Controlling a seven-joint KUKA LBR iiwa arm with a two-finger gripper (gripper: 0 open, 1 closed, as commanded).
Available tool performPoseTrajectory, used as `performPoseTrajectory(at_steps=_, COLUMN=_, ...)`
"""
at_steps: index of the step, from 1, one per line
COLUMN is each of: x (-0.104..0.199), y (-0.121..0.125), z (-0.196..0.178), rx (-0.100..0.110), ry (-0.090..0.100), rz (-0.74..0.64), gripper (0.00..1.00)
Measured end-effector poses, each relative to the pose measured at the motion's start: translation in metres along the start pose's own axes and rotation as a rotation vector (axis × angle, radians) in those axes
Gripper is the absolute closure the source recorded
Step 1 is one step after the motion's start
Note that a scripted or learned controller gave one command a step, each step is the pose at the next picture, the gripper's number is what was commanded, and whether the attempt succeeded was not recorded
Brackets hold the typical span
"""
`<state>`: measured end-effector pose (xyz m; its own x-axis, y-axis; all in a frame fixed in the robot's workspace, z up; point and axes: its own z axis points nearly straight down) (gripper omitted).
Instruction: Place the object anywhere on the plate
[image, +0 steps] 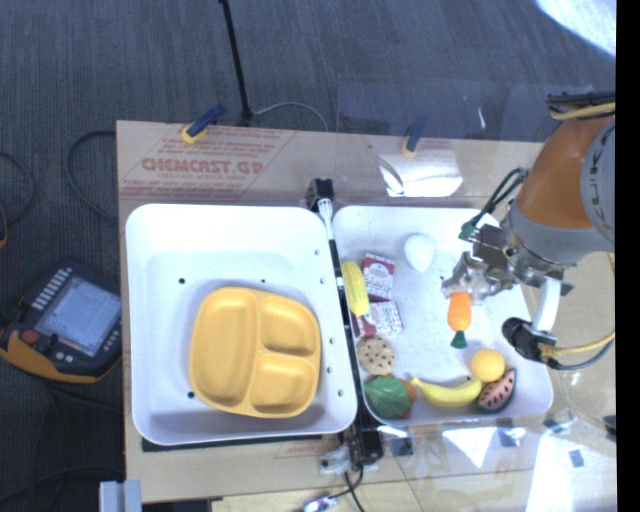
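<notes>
Dark carpet surrounds a bench on which two shallow white bins are set side by side. The gripper (468, 285) is seen low over the right bin (540, 395), with the carrot (459, 316) directly beneath it. The carrot's orange top is met by the gripper, but whether it is actually pinched cannot be told, and the gripper's opening cannot be judged from this angle.

Beyond the carrot, a lemon (487, 364), a watermelon slice (498, 390) and a banana (447, 391) are noted toward the near edge; an egg (419, 251) lies up-left of it. Well to the carrot's left, across the bin divider, the yellow plate (254, 350) is found in the left bin (150, 300).

The pick-up step is judged to be in hand. Next, a secure lift and a carry leftward over the divider would be needed.
</notes>
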<state>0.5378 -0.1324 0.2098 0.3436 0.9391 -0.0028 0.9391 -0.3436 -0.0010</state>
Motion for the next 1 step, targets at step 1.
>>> performPoseTrajectory(at_steps=1, x=0.0000, y=0.0000, z=0.0000, rx=0.000, ry=0.000, rz=0.000, gripper=0.00)
